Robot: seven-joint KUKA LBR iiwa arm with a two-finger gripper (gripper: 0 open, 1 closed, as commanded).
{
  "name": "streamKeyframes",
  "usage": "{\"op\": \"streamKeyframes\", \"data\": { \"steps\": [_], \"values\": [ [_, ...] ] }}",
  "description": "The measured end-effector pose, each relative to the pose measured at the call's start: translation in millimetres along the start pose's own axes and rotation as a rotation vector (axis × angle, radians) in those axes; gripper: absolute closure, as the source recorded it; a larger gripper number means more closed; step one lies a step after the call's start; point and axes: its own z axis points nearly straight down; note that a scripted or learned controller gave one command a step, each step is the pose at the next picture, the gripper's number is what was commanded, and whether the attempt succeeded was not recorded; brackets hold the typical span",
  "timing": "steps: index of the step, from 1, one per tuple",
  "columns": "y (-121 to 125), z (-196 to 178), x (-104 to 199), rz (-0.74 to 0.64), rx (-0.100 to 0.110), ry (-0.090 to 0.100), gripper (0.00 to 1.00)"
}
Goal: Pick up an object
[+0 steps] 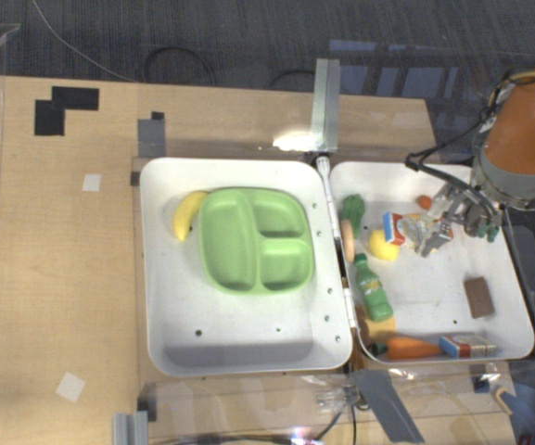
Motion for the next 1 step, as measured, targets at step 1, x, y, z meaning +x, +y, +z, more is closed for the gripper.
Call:
{"op": "streamKeyframes", "data": {
  "steps": [1],
  "values": [
    [-28.2, -60.6, -65.1, -0.256, 0.002, -0.015, 1.00]
  ]
}}
